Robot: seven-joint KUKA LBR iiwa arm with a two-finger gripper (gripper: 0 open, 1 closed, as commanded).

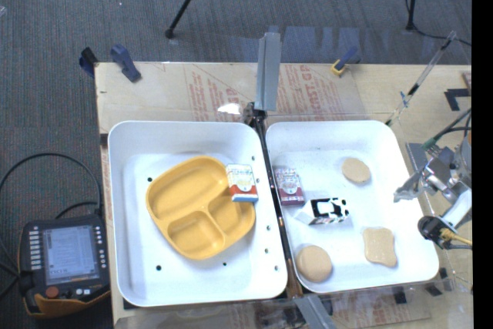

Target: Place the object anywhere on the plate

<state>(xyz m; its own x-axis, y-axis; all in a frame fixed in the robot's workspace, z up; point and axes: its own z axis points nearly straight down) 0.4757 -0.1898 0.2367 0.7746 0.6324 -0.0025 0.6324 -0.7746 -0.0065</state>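
- Two white bins side by side on the bench; left bin (123, 166) holds a yellow compartment plate (185, 204).
- Small carton (242, 183) with red and blue print sits on the plate's right rim, upper edge, just beside the divider between bins.
- Right bin (385, 136) holds: dark red box (289, 186) near its left wall, black-and-white carton (329, 209) mid-bin, tan round piece (356, 170) far right, tan round bun (314, 263) near left, flat tan slab (380, 246) near right.
- Arm hardware (439, 181) at the right edge, outside the right bin; gripper state: cannot tell.
- Teach pendant (65, 256) on the floor, near left.
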